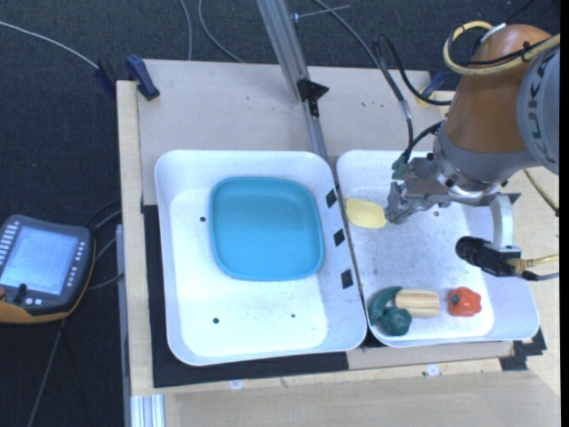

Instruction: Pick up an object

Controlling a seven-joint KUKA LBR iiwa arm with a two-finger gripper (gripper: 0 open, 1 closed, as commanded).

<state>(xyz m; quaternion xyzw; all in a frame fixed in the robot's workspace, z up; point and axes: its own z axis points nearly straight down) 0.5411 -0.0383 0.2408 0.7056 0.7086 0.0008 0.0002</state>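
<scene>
In the right bin a pale yellow, lemon-like object lies near the left wall. My gripper hangs just to its right, close beside it; whether anything sits between them is hidden by the wrist. Along the bin's front edge lie a dark green vegetable, a tan cylinder and a red pepper-like piece.
The left bin holds a blue square plate. A metal pole slants over the bench behind the bins. A black cable fitting hangs from the arm over the right bin. A teach pendant lies off the bench at left.
</scene>
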